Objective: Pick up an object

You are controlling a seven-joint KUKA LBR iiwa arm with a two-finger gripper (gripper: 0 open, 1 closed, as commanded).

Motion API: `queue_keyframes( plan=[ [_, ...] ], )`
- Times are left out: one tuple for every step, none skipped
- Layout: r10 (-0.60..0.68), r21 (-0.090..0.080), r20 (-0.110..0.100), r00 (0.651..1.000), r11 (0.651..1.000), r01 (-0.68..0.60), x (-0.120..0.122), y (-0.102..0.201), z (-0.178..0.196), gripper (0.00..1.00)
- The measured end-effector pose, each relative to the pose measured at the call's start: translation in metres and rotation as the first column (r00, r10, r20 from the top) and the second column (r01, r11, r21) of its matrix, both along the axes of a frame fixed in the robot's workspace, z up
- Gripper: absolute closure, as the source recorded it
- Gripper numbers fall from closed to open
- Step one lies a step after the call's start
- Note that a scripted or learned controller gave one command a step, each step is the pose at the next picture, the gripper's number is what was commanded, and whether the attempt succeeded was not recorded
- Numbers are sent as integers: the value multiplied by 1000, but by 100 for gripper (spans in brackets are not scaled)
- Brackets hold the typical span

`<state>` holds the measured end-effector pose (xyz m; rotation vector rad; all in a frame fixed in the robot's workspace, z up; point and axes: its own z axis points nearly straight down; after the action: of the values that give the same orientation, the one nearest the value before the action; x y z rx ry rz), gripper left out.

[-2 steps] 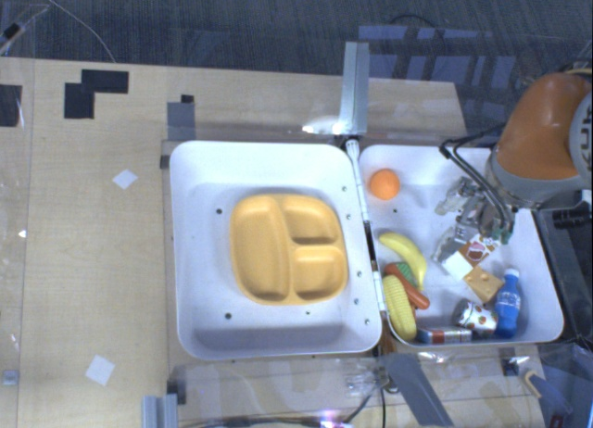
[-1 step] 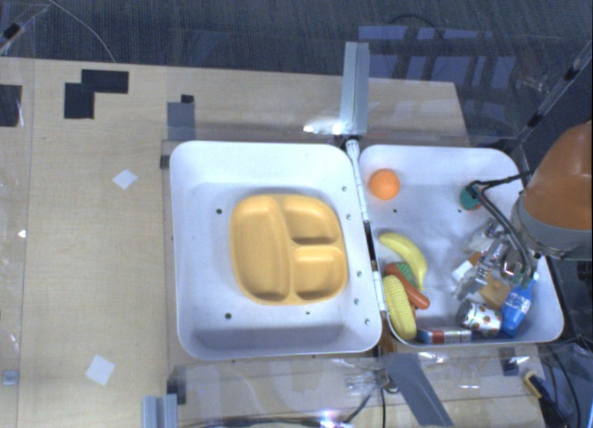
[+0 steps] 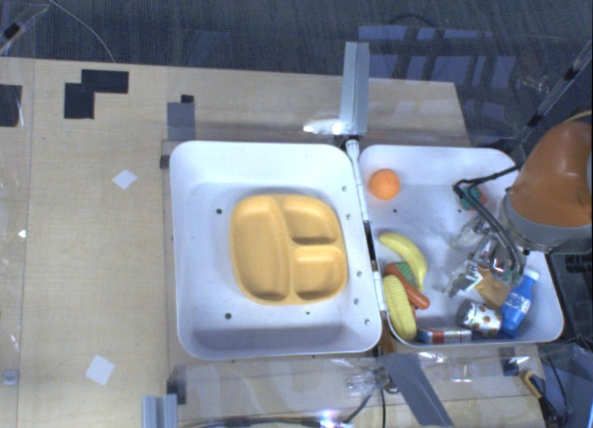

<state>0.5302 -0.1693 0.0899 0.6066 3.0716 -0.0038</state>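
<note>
The right bin (image 3: pixel 428 156) holds an orange ball (image 3: pixel 383 183) at its far left corner. A banana (image 3: pixel 405 255), a corn cob (image 3: pixel 398 298) and a red-orange carrot-like piece (image 3: pixel 412 289) lie along its left wall. At the near edge are a marker-like stick (image 3: pixel 443 334), a small dark can (image 3: pixel 482 318) and a blue bottle (image 3: pixel 519 304). My gripper (image 3: pixel 474 276) hangs low over the bin's right half, just above the can and beside the bottle. Cables and the wrist hide its tip.
The left bin (image 3: pixel 185 232) holds a yellow divided plate (image 3: pixel 285 248) in its middle. A metal post (image 3: pixel 356 83) stands behind the wall shared by the bins. The arm's orange band (image 3: pixel 556 176) looms over the right bin's right edge.
</note>
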Motion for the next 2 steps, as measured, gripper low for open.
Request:
queue_keyframes(
  plan=[
    [-314,5,-7,949,949,314,-19,-25,13,0],
    [-593,16,-8,805,805,593,-38,-29,6,0]
  ],
)
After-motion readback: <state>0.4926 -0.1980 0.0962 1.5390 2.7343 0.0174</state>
